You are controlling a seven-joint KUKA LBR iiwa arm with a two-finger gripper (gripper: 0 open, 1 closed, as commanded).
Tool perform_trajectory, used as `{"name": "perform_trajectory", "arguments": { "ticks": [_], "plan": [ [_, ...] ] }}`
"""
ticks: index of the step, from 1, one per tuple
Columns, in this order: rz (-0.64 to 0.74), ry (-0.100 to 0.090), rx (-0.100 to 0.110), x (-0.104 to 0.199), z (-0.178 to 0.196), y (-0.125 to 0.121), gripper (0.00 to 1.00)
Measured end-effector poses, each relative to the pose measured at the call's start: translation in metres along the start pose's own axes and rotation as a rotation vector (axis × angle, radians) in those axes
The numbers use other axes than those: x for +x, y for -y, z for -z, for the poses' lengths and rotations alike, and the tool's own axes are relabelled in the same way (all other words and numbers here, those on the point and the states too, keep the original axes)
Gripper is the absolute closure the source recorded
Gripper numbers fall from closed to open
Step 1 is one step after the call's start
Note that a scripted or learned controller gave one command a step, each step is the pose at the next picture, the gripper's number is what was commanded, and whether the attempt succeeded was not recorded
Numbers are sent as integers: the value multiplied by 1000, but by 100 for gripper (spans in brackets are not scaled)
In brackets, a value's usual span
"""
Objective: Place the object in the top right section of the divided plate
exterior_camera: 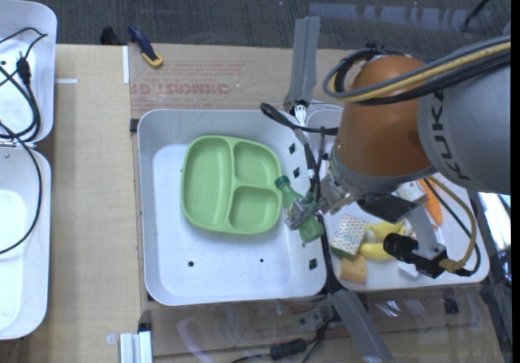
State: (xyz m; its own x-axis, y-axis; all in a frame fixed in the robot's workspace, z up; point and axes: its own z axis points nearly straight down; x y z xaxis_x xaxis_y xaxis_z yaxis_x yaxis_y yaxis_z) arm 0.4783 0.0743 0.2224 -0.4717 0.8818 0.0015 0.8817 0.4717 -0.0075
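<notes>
The gripper (pixel 302 212) hung at the right edge of the pale green three-section plastic divided plate (pixel 231 184), which lay flat in the upper middle of the shallow white bin (pixel 162 256). A small green bottle-like object (pixel 294 205), translucent with a darker cap end toward the plate, sat at the fingertips and seemed to be pinched there, though how tightly the gripper was closed could not be resolved under the wrist. Judgement: the transfer step was in hand; to do it well the object should be carried leftward and up over the plate's rim, centred above the top right section (pixel 256 165), lowered close before release so it does not roll over the divider. The object looked smooth, light, likely to roll.
</notes>
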Motion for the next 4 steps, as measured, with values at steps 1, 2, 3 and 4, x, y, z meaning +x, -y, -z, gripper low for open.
{"name": "perform_trajectory", "arguments": {
  "ticks": [1,2,3,4],
  "plan": [
    [1,0,-1,0,0,0,0],
    [-4,0,5,-2,6,0,100],
    [119,1,1,23,-5,-13,100],
    [408,1,-1,23,-10,-12,100]
  ]
}}
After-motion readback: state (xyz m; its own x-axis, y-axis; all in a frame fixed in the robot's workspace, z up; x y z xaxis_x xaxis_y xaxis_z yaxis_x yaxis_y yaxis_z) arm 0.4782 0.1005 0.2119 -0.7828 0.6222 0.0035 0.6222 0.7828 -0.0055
